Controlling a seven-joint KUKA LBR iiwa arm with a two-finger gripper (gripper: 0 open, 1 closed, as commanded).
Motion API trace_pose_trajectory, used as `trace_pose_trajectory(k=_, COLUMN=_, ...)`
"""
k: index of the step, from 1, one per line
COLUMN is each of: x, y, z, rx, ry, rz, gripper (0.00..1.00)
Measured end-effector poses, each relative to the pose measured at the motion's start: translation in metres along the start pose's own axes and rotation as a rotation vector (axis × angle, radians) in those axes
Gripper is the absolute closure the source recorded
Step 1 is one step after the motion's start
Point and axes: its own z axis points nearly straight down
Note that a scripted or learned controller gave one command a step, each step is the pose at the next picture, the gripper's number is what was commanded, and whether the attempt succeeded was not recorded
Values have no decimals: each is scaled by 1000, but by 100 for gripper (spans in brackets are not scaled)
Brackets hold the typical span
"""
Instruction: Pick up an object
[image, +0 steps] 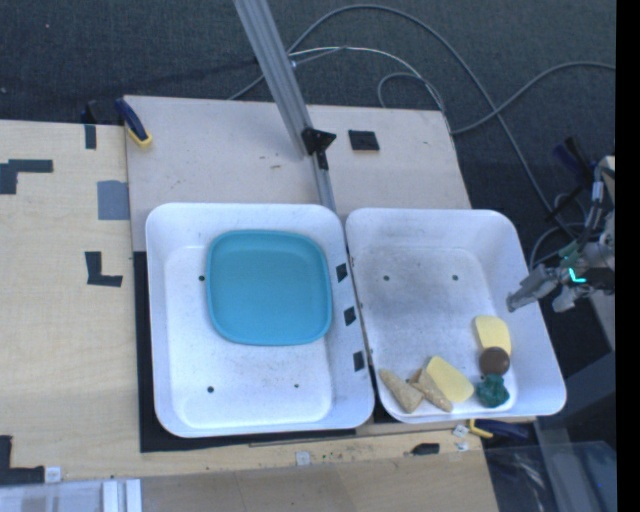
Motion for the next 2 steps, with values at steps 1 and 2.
trace_pose_trajectory(k=1, x=0, y=0, z=0, rx=0, ry=0, rz=0, gripper=0)
trace_pose_trajectory(k=2, x=-3, y=-2, z=43, rx=4, ry=1, rz=0, gripper=0)
